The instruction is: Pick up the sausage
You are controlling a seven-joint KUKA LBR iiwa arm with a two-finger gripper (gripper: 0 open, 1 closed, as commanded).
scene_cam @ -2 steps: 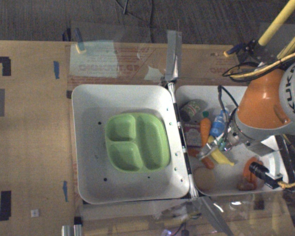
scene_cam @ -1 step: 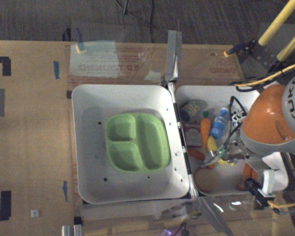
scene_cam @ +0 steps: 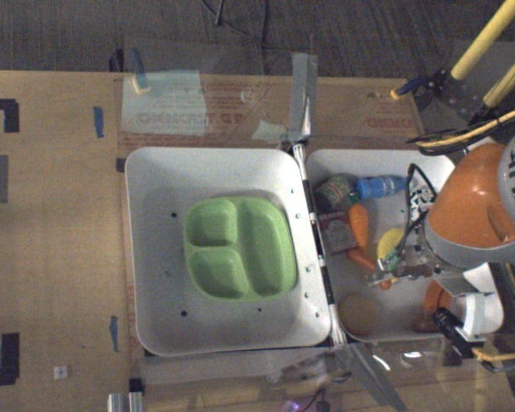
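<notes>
Nearest in the right bin (scene_cam: 386, 343) lies a brown round disc (scene_cam: 358, 313), close to the near left corner. Right of it, an orange-brown piece (scene_cam: 433, 303) is partly covered by the arm (scene_cam: 476, 209), which reaches in from the right and hides much of that side of the bin.

Just beyond the disc, the gripper (scene_cam: 393, 270) hangs low over the middle of the bin; whether it is parted or closed cannot be told from this view. Touching or just beside its tip lies a reddish, elongated thing that looks like the sausage (scene_cam: 363, 260), set at a slant. No item is seen held.

Crowding it are a carrot (scene_cam: 359, 224) just beyond, a dark reddish packet (scene_cam: 336, 232) to the left and a yellow piece (scene_cam: 390, 243) to the right. Farther still, a dark can-like thing (scene_cam: 335, 191) and a bottle (scene_cam: 379, 185) with a blue end lie against the far wall.

Across the divide, the left bin (scene_cam: 154, 247) holds a green divided plate (scene_cam: 239, 249), well apart from the sausage.
</notes>
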